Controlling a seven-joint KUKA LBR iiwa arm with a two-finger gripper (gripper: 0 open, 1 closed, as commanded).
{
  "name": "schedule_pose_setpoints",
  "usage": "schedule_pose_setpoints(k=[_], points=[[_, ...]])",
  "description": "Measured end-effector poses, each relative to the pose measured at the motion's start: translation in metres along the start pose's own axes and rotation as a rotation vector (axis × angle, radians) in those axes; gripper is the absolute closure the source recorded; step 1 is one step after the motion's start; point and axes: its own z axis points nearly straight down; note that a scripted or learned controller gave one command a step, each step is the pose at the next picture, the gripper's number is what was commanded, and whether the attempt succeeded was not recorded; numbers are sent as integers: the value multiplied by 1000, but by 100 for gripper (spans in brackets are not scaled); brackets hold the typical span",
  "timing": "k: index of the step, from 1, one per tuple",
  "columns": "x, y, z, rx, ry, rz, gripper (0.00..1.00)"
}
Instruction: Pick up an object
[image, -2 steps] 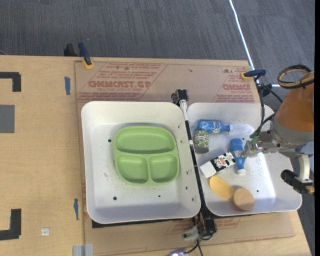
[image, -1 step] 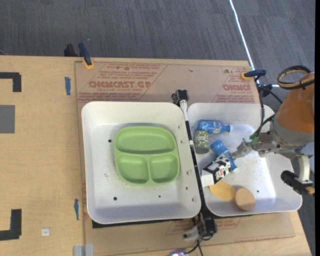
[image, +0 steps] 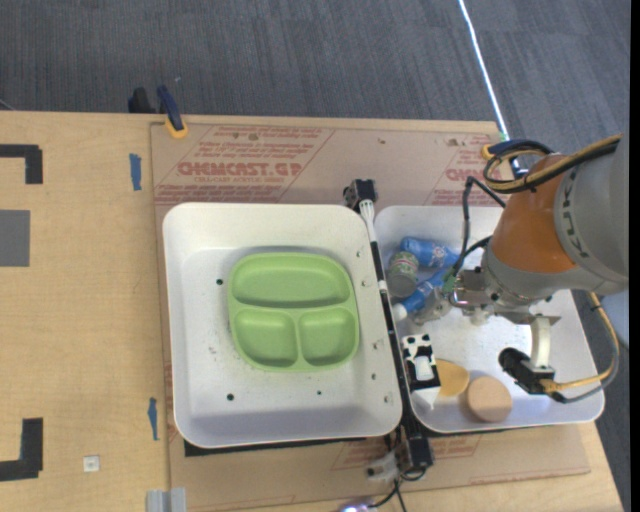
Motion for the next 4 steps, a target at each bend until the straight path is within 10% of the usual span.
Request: schedule_pose_setpoints(k=[1,2,3,4], points=[[4,49,1,1,0,337,0],[2,74,1,2,0,-79,0],[-1,107,3,42,-8,-74,0],[9,103,5,69,-5,437,0]])
